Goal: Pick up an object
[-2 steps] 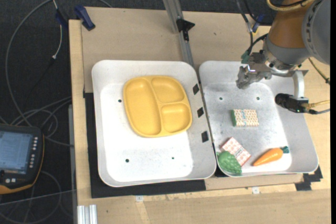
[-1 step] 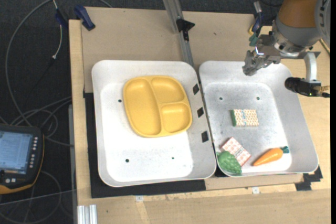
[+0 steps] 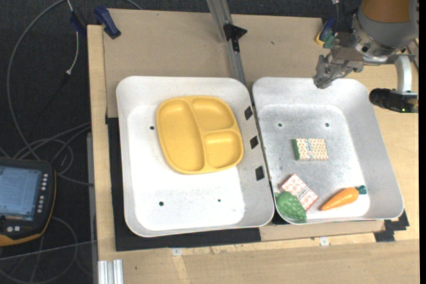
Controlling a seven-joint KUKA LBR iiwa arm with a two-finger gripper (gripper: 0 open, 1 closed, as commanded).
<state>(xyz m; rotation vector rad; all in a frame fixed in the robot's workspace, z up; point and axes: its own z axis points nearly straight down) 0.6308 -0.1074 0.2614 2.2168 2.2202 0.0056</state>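
On the wooden bench (image 3: 166, 43) two shallow white bins sit side by side, seen from above at a slant. Inside the left bin (image 3: 136, 209) lies a yellow plate (image 3: 198, 134) with three compartments, set toward the far half of the bin and resting flat. Across the black clips joining the bins, the right bin (image 3: 373, 143) holds four small things: a small box with a pale dotted face and a green edge (image 3: 310, 149) near the middle of the floor, a small pink-and-white patterned packet (image 3: 299, 189) nearer the front, a green leafy toy vegetable (image 3: 291, 205) touching that packet at the front left corner, and an orange carrot (image 3: 341, 198) lying tilted just to the right of them, its green stub pointing toward the right wall. Print on the box and the packet is too small to read. Over the far rim of the right bin hangs the gripper (image 3: 325, 75), dark grey and carried by the arm (image 3: 389, 3), whose orange band is cut off by the top edge of the frame. It sits well apart from all four things, and nothing shows between its tips. Whether it is open or closed I cannot tell, since it reads as one dark blurred mass. A metal pole (image 3: 216, 0) rises from between the bins and runs out of the top of the frame. Left of the bench, a handheld screen (image 3: 23, 199) lies among loose cables, partly cut off by the left edge.
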